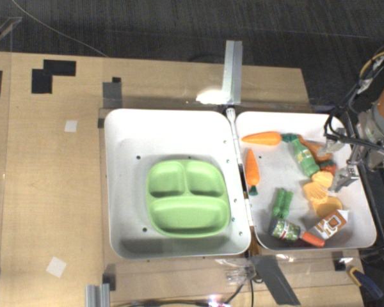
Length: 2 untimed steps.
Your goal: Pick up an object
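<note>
tool (341,179): hangs over right bin's (269,235) right side; fingers too small and blurred, grip state unclear
toys: carrot (262,138), green bottle (304,158) in right bin; others partly hidden under tool
left bin (121,171): green tray (187,197)

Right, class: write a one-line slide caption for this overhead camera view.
Green divided plate in the left bin; toy carrots, bottles and snacks in the right bin, gripper hovering at its right side.

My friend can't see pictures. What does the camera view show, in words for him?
A grey robot arm's gripper hangs over the right white bin, which holds toy food: two carrots, green bottles and a small carton. The left white bin holds a green divided plate.
</note>
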Each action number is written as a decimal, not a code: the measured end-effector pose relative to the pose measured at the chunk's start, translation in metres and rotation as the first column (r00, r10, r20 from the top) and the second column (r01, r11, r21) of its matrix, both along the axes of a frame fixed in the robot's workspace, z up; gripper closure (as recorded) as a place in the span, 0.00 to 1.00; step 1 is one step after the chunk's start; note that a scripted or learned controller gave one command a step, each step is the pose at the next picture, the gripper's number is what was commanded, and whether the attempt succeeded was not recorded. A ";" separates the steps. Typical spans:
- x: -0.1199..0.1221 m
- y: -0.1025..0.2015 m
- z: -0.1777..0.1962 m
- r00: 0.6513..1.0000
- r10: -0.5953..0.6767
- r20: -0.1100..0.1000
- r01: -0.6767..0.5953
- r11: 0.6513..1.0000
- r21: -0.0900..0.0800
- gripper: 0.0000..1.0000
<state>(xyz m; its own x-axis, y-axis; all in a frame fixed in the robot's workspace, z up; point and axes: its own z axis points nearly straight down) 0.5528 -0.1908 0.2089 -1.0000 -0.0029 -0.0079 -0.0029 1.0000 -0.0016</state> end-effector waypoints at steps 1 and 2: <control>0.028 -0.014 -0.103 0.993 0.114 0.016 -0.114 0.993 -0.006 0.00; -0.011 0.040 -0.119 0.996 0.087 0.007 -0.087 0.996 0.000 0.00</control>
